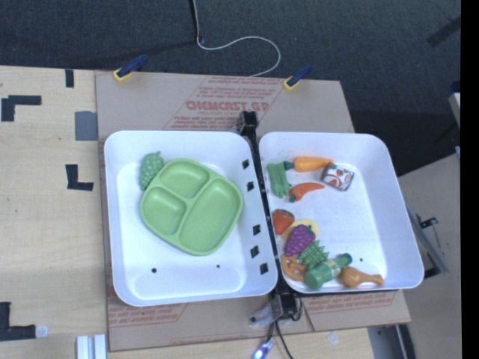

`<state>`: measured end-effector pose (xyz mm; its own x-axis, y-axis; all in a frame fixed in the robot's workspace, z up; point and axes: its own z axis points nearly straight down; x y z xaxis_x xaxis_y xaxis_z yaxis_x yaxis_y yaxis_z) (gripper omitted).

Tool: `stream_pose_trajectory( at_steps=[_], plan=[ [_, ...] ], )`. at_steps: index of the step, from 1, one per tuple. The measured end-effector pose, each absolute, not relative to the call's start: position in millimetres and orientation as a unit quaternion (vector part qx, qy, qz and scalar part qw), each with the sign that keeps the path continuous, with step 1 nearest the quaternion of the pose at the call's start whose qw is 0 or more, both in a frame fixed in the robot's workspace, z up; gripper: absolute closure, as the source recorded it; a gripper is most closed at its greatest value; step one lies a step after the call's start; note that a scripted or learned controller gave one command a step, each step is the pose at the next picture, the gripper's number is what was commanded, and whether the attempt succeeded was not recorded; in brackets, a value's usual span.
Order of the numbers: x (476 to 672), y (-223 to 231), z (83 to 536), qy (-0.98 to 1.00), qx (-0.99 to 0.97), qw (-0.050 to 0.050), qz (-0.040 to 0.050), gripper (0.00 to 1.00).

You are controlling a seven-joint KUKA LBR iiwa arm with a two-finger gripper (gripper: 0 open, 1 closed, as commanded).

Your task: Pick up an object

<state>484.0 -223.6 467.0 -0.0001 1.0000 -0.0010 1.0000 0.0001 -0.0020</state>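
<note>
Seen from above, two shallow white plastic bins sit side by side on a sheet of brown cardboard [224, 103] laid over a pale wooden surface [45, 223]. Nearest the camera, in the right bin [389, 200], toy food lies heaped along the lower left wall: a tan plastic drumstick [359, 278] just beside a dark green toy vegetable [323, 273], a leafy green piece [313, 253] and a purple bunch of toy grapes [298, 239] resting on a yellow slice [307, 226], with a red toy tomato [282, 221] above them. Farther back lie an orange chilli-shaped toy [305, 191], green toy beans [278, 179], an orange toy carrot [312, 164] and a small red-and-white can [337, 176] tipped on its side, its label too small to read. In the left bin [120, 223], a light green divided plastic plate [192, 206] sits with a bunch of green toy grapes [151, 169] touching its upper left rim. Red lettering on the cardboard beyond the bins appears to read "CHEMCAST GP". Yellow and blue clamps [131, 67] hold the far corners, and a thin cable [239, 47] loops across the dark carpet [337, 21]. The arm's fingers cannot be judged.
</note>
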Motion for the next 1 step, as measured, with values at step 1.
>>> stream_pose_trajectory(
  at_steps=[1],
  plan=[
    [483.9,-223.6,436.7,-0.707,-0.707,0.001,0.0012,1.0]
  ],
)
